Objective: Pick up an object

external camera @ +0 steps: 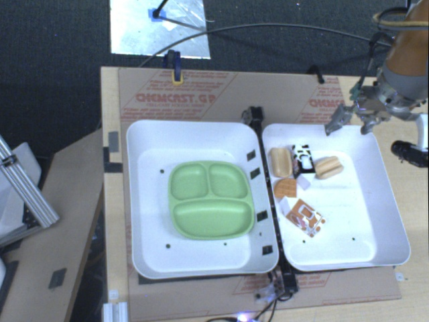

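Observation:
The right bin point(362, 240) holds several small items near its left side: a tan bread-like piece point(280, 161), a black and white piece point(303, 157), a tan roll point(328, 168), an orange wedge point(285, 188) and a brown and white patterned packet point(305, 217). My gripper point(352, 121) hangs over the bin's far right rim, its two fingers spread wide apart with nothing between them. It is up and to the right of the items, well apart from them.
The left bin point(147, 233) holds a green divided plate point(211, 200). Black clips line the seam between the bins point(259, 176). A blue clamp point(175, 66) stands at the bench's far edge. The right bin's floor right of the items is bare white.

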Robot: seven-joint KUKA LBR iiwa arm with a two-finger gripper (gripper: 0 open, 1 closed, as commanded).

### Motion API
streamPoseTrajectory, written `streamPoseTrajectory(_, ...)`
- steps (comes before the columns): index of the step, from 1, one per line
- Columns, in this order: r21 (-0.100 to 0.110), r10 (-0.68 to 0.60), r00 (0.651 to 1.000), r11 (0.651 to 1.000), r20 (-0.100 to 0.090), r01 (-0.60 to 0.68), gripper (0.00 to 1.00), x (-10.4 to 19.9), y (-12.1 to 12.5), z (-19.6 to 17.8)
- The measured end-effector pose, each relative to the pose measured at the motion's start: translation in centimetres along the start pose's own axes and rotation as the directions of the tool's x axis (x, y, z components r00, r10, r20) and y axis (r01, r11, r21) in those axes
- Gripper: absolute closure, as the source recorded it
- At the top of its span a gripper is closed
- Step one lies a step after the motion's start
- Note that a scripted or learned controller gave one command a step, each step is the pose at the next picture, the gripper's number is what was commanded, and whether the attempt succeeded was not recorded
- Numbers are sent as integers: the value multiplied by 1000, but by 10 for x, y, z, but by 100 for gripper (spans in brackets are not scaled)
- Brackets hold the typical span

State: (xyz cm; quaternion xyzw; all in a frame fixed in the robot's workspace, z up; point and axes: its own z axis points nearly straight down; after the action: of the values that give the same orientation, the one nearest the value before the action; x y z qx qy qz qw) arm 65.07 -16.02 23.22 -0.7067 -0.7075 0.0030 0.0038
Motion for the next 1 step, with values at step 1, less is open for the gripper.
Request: streamPoseTrajectory(1, -12, -2, 1000, 1000, 2, 2, 0, 0, 2, -7)
